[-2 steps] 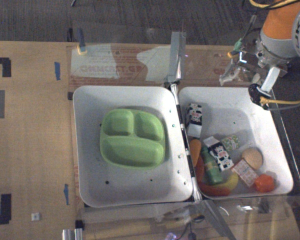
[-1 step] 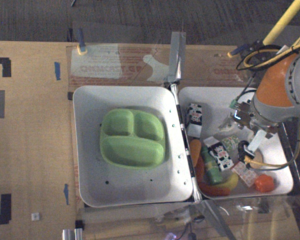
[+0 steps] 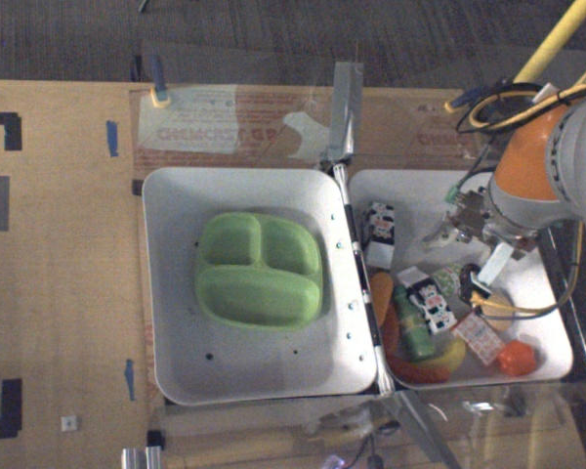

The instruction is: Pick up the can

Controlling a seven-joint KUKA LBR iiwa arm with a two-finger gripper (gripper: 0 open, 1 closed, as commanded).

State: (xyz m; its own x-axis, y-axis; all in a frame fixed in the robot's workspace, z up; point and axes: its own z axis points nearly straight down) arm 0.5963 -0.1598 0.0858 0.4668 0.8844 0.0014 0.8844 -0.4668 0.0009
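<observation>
Looking down, the camera showed a smooth green divided tray (image 3: 260, 270) in the left bin (image 3: 166, 291). The can (image 3: 379, 234), a small cylinder with a black-and-white print, lay in the right bin (image 3: 410, 186) beside the divider, its long axis running top to bottom. The gripper (image 3: 459, 225) hung near it, its state hard to tell.

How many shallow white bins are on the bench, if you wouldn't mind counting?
2. The left bin holds a green divided tray; the right bin, touching it along the middle, holds a pile of small items beneath the arm's gripper.
</observation>
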